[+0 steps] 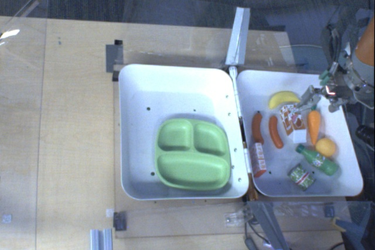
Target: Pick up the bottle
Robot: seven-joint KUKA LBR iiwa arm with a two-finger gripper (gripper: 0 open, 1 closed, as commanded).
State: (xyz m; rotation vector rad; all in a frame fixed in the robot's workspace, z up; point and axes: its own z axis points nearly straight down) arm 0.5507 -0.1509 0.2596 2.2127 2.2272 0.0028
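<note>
One small green plastic bottle (317,160) with a pale label is seen lying on its side in the right-hand shallow white bin (345,189), near the front right corner, touching a yellow lemon-shaped toy (326,147) and just beside a small green packet (301,176). It is judged light, stiff and smooth, so it may roll or slip; a hold across the middle of the body, away from the narrow neck, is advised. The two-finger gripper (313,98) is seen over the bin's rear part, near a yellow banana-shaped toy (283,98) and an orange carrot-shaped toy (314,126), well apart from the bottle. Its fingers are blurred: how far they are spread, or whether anything is held, cannot be told. The arm is cut off at the right edge.
</note>
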